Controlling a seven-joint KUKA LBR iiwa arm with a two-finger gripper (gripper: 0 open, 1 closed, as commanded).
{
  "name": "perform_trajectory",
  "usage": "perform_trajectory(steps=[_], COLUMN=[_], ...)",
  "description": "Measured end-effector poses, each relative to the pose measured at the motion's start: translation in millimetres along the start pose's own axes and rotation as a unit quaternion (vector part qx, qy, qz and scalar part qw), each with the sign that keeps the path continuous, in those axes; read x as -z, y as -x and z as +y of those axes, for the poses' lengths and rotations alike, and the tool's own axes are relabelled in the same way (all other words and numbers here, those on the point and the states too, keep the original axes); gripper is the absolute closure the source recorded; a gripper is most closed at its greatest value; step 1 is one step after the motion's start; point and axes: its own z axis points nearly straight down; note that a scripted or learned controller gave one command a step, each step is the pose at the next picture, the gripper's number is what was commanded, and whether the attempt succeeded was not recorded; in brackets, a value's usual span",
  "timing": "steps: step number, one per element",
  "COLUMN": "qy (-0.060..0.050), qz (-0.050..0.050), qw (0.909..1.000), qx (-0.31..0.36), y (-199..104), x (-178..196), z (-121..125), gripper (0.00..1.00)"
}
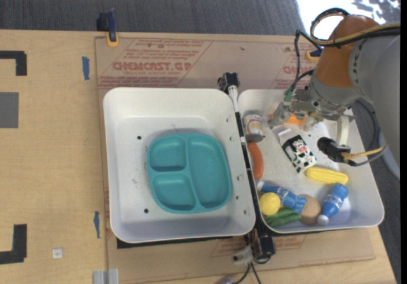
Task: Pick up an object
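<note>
I log gripper (299, 113) low in right bin (375, 203); finger state: cannot tell. Black-and-white toy (299, 152) just below it, apart.

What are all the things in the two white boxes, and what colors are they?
Divided plate: 1, teal, flat in the middle of the left bin.
Toy hot dog: 1, orange-red, along the left wall of the right bin.
Small jar: 1, pale with a brown band, just above the hot dog.
Toy cow: 1, black and white, middle of the right bin.
Toy corn: 1, yellow, right of the cow.
Bottles: 2, blue, near the bin's front edge.
Lemon: 1, yellow, front left corner.
Green vegetable: 1, below the lemon; too small to identify.
Round brown item: 1, between the bottles.
Clamps: 2, black, at the two ends of the seam between the bins.
Arm: 1, grey and orange, over the right bin's far end.
</note>
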Motion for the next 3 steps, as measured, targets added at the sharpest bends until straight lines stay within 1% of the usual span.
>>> perform_trajectory(steps=[1,2,3], qy=[-0.002,0.001,-0.002], qz=[0.0,0.0,0.0], qw=[0.9989,0.9989,1.0], qx=[0.047,0.047,-0.006], y=[15,14,-16], x=[-10,1,103], z=[-53,-51,-57], gripper=[0.0,1.0,1.0])
